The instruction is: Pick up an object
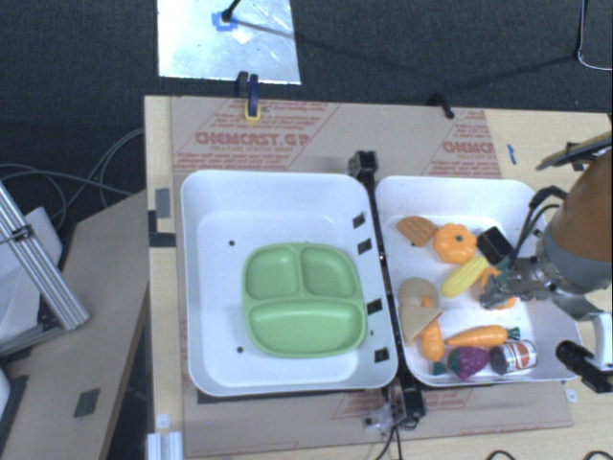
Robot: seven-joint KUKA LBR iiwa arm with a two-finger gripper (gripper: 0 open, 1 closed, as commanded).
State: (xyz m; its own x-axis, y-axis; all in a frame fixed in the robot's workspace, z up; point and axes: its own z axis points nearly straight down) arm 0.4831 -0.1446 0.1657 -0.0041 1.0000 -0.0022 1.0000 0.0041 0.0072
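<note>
Two white bins sit side by side on the surface [316, 132] I'm watching. My left bin [206, 257] carries a green divided plate [305, 298], lying flat near its middle. My right bin [450, 195] holds the toy food: a pumpkin [455, 243] toward the back, a brown bread piece [417, 228] just beside it, a yellow corn cob [464, 277] below the pumpkin, a tan wedge [419, 303], a long carrot [476, 336], a smaller orange piece [433, 341], purple grapes [468, 360] and a small can [514, 356] along the front wall. The arm [584, 228] comes in from the right, and its end effector [500, 292] hangs low over the right bin, just beside the corn cob, above a small orange item I can't identify. I cannot tell whether it is apart or together, nor whether it grips anything.
</note>
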